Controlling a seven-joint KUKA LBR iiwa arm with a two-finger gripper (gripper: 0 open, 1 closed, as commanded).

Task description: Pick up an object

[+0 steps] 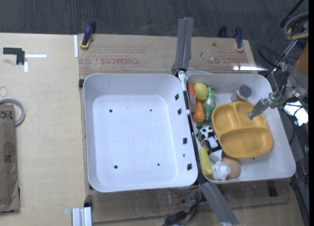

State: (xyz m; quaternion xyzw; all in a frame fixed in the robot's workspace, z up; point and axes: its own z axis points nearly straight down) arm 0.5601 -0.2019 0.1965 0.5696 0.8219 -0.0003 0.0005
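Two white bins sat side by side on the worktop (44,122), the left bin (135,85) in the middle of the frame and the right bin (279,163) toward the right edge. The arm (300,78) came in from the right edge, mostly cut off there, and slanted down and leftward so that its gripper (256,111) hung over the upper right corner of a yellow divided tray (244,134) in the right bin. The tip looked thin and grey, too small and blurred to tell how far apart the fingers stood, and nothing could be seen between them.

The things to pick lay crowded in the right bin. Along its left wall, from top to bottom, were a lemon (200,90), a green bottle (209,105), an orange carrot-like piece (198,113), a black-and-white item (208,137) and a banana (205,160). A brown round thing (233,167) with a white lump (221,171) lay at the bottom, partly under the tray's edge. A small round can (242,93) stood near the top wall; its label was unreadable.
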